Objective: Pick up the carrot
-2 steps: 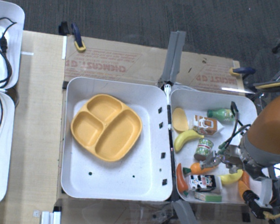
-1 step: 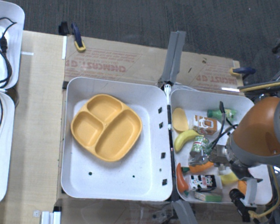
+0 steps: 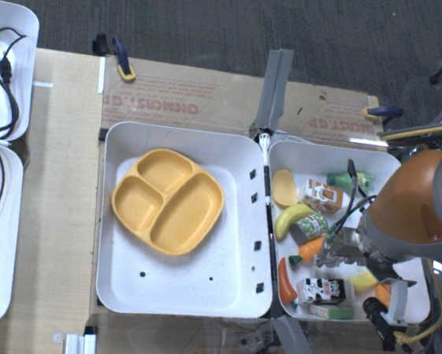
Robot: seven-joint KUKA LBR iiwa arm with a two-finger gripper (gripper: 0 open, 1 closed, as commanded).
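The gripper (image 3: 331, 252) is hanging low in the right bin (image 3: 287, 152), reaching in from the right; its state cannot be told, the wrist is covering it. The carrot (image 3: 310, 247) is lying just left of the gripper, touching or nearly touching it, mid-bin, near side of the banana (image 3: 292, 218).

It is looking like a toy carrot: likely light, stiff, smooth plastic, a bit slippery, not fragile. Best hold is probably across the thicker middle of the orange body, not the green top (image 3: 295, 260).

Appearance: short, bright orange, tapered, lying slanted with the green stub at the lower-left end. A red chili pepper (image 3: 285, 283) is lying nearer, along the bin's left wall. The yellow divided plate (image 3: 168, 200) is sitting in the left bin (image 3: 114, 279), well apart.
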